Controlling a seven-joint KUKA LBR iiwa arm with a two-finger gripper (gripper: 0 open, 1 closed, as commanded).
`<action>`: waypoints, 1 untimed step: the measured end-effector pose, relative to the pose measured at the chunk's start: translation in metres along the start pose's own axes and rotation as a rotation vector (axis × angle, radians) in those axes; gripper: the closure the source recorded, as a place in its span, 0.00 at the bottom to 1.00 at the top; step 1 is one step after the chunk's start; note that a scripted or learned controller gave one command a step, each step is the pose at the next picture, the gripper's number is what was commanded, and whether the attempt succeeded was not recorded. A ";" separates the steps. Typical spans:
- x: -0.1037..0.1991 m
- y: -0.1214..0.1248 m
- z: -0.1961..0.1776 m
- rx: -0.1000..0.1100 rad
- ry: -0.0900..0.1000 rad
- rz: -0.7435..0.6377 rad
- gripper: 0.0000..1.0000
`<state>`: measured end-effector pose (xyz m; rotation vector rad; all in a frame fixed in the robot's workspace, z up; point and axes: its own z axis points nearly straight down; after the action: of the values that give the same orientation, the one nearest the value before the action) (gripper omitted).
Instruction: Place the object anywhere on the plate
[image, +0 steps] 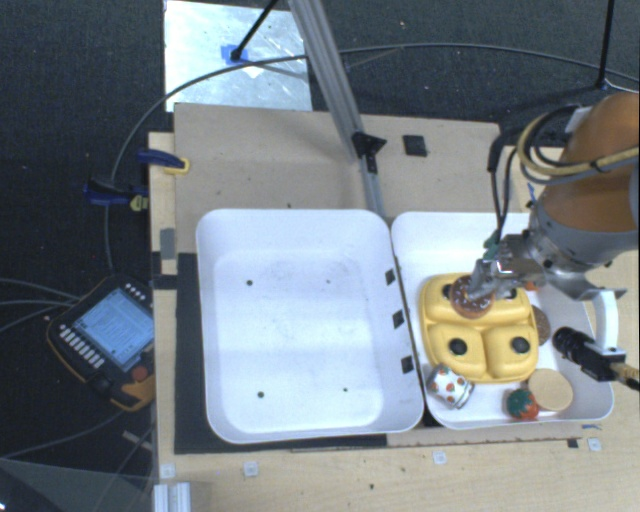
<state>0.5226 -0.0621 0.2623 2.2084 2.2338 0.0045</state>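
The arm's orange-banded wrist sits nearest the lens, its end effector lowered onto the rear section of the yellow sectioned plate in the right bin. A small brown, round object rests on that section right at the tip; whether it is gripped or let go cannot be told. Judging by that, placement looks nearly or already done, with release and retreat left. Beside the plate lie a spotted white cup, a tan disc and a red-green toy.
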 end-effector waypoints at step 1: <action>0.054 0.012 0.018 0.002 0.000 0.001 1.00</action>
<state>0.5343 -0.0077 0.2441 2.2105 2.2338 0.0026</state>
